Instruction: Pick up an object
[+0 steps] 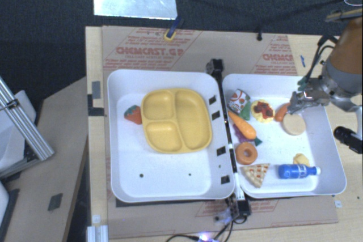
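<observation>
Along the desk's left side, a left bin [116, 139], white and shallow, resting on a printed cardboard sheet [147, 45]. Near that bin's left wall, a toy strawberry [133, 114], just beside the left rim of a yellow divided plate [174, 120] that takes up the bin's middle, three compartments, all bare.

Past the black divider between the bins, a right bin [334, 170]. In its far left corner, a small printed can [239, 101], tilted. Just in front of it, a toy carrot [242, 123] lying at a slant, with a purple piece [250, 137] peeking out under its lower end. Nearer the front edge, a toy doughnut [247, 153], and at the front left corner a pizza slice [256, 174]. Toward the far edge, right of the can, a yellow and red toy [262, 110], too small to name.

Further right, an orange-red piece [281, 113] touching or just beside a tan disc [294, 124], both in the far right part of the bin. Directly above them, close to the orange-red piece, the gripper [300, 100], dark and low over the bin; whether parted, closed or clamped on anything, cannot tell. Nothing seen lifted clear of the bin floor.

Along the front edge on the right, a blue bottle [296, 171] lying on its side, white cap pointing right, with a small yellow piece [301, 160] just behind it. At the far right, the arm [347, 56], orange band above the wrist.
</observation>
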### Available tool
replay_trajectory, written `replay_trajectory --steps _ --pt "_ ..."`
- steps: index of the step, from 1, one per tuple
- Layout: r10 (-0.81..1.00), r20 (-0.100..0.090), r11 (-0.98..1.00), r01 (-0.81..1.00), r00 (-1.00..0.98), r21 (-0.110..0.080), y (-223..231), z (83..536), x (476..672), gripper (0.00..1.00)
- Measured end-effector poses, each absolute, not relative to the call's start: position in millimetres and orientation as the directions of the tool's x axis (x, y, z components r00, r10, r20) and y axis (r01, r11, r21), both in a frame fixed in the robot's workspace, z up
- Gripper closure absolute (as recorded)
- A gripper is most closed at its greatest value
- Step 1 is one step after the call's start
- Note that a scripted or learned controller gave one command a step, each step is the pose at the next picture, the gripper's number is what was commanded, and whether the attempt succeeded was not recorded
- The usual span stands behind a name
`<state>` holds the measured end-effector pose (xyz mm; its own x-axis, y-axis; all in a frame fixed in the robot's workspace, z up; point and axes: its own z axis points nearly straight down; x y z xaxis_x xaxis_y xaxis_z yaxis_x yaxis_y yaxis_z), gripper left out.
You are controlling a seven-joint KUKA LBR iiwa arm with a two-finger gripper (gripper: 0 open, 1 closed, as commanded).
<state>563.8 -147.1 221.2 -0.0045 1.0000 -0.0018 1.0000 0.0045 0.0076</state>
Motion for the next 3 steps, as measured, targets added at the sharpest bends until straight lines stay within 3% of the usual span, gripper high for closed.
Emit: replay_trajectory --steps 3 --pt "1.000 0.002 0.010 1.000 -0.010 0.004 2.9 244.2 605.9 1.00"
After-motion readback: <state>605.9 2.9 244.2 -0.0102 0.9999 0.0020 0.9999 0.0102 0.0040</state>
